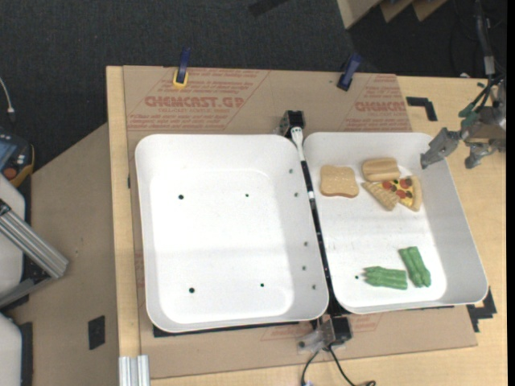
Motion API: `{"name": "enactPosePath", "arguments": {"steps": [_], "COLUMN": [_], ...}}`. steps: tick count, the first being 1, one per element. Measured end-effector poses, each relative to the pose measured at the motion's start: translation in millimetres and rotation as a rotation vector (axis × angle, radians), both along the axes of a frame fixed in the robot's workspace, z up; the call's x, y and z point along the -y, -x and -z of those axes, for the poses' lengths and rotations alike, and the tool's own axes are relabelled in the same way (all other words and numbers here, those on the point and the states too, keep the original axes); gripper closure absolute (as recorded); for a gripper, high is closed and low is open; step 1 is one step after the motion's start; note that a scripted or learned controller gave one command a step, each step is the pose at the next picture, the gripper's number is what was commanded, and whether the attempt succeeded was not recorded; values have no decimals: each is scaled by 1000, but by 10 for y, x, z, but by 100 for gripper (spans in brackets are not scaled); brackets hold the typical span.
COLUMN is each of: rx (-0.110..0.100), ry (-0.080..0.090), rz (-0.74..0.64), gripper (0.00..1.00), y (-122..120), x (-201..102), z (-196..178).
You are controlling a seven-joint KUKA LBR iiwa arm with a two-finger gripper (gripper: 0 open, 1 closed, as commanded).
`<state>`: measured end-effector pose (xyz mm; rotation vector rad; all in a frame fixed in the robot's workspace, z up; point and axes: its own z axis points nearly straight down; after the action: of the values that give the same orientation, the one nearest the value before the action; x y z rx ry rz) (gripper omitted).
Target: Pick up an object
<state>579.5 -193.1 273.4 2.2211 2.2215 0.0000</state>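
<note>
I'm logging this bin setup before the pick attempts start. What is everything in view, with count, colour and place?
Bins: 2, white, side by side on the bench; left bin, right bin.
Bread slice: 1, tan, upper left of the right bin.
Bread roll: 1, tan, right of the slice.
Pizza slice: 1, tan with red topping, just below the roll.
Green vegetable pieces: 2, near the right bin's front edge; one lying across, one more upright.
Cardboard sheet: 1, brown with red print, under the bins.
Clamps: 2, blue, on the cardboard's far edge.
Gripper: 1, grey, beyond the right bin's far right corner.
</note>
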Motion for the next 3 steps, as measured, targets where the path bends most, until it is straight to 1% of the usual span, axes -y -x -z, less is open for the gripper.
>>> {"name": "enactPosePath", "arguments": {"steps": [1, 2, 3], "rx": [4, 9, 10], "ry": [1, 1, -2], "rz": [-2, -5, -10], "gripper": [0, 0, 0], "y": [213, 611, 977], "x": [-159, -607, -1390], "z": [-344, -1052, -1685]}}
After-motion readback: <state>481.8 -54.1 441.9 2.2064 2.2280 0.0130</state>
